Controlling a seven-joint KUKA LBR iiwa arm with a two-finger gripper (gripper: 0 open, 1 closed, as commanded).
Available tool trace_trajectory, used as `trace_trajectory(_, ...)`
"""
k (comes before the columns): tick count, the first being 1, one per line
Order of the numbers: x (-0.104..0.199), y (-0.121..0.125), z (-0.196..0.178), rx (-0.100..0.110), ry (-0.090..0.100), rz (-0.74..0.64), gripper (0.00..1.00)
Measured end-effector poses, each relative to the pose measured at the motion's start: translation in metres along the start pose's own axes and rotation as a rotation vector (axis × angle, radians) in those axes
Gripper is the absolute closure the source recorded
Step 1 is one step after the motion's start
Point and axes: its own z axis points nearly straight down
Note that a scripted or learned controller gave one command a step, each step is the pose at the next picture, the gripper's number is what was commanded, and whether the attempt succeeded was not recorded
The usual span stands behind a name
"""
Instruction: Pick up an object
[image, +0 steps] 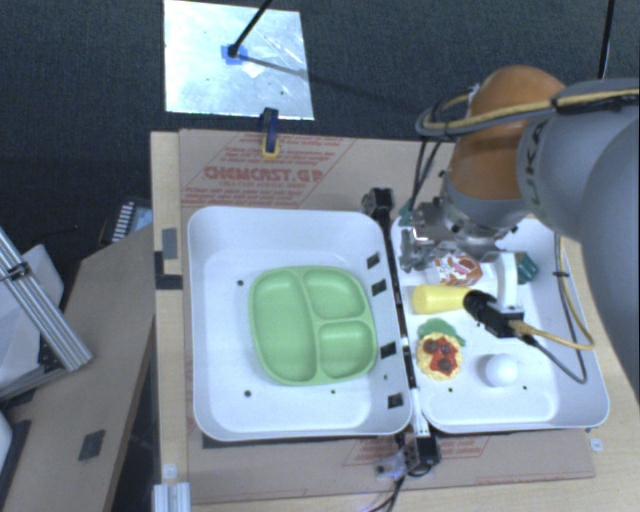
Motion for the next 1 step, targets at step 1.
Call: trace_trajectory(1, 0.0485, 0.0071, 0.0066, 0.0, 0.0, 0.001, 1.0)
